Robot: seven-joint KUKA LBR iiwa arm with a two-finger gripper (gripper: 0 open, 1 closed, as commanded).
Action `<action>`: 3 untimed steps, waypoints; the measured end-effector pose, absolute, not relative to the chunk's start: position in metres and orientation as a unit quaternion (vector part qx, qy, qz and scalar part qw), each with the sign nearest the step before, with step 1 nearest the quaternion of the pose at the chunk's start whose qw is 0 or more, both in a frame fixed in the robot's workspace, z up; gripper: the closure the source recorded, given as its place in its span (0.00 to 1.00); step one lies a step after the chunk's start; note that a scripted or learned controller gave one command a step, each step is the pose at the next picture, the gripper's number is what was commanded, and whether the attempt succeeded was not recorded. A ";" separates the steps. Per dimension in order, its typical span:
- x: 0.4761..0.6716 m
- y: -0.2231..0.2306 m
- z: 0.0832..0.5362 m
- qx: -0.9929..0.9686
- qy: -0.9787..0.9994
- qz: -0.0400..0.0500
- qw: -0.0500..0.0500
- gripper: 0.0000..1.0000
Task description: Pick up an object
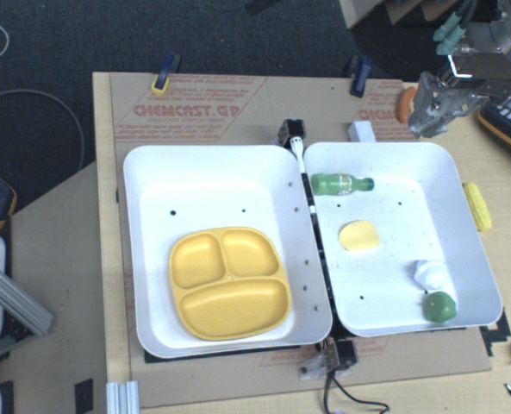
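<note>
Nearest the camera, in the right bin (462,188), a small green ball (439,307) was seen at the front corner, with a small white object (428,273) touching or just beside it. Either was judged light; the ball was judged likely to roll and slip unless it was taken squarely across its middle. Further in, a pale yellow rounded piece (358,235) lay alone on the bin floor, low and smooth, and was judged awkward to pinch except across its narrower span. At the back, near the dividing wall, a green bottle (341,184) lay on its side; it was judged light, stiff and the easiest candidate, to be taken across its body rather than at the cap.

In the left bin (152,231) a yellow divided tray (229,281) was seen lying flat, broad and probably hard to grasp except at its rim.

Both bins were borne on a brown board (221,110), clamped at its far edge, over dark carpet.

Beyond the right bin's far corner the gripper (433,110) was seen above the board, with nothing held; whether its jaws stood wide or narrow could not be told.
</note>
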State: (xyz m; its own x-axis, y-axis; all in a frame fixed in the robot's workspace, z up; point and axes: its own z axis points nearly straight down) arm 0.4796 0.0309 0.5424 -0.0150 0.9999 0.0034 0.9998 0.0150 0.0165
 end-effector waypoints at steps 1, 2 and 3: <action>0.478 0.022 0.400 0.708 0.706 -0.006 -0.005 1.00; 0.479 0.072 0.410 0.705 0.709 0.001 0.000 1.00; 0.480 0.070 0.421 0.707 0.707 0.002 0.002 1.00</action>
